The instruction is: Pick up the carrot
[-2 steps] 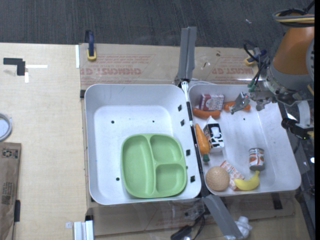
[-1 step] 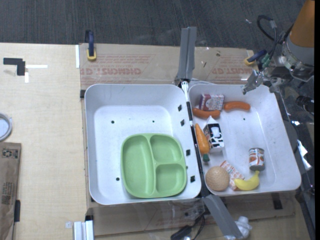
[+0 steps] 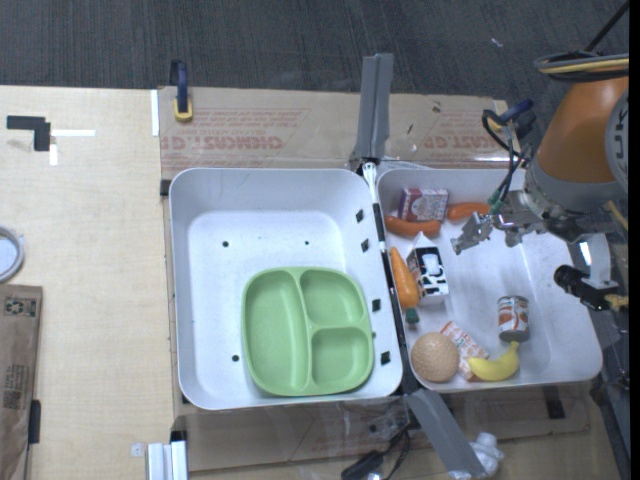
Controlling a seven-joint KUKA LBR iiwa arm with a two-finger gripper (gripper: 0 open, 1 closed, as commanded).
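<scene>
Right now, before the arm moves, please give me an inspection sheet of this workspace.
Surface: wooden bench bearing two white bins.
Job's things: carrot lying along the right bin's left wall.
Clutter: green tray in the left bin; can, banana, small boxes, other orange pieces.
Grippers: gripper above the right bin, apart from the carrot.
Cables: black cables at the arm.
Surroundings: dark floor, clamp.

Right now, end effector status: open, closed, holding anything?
End effector: open, holding nothing, over the right bin beside the carrots.
</scene>
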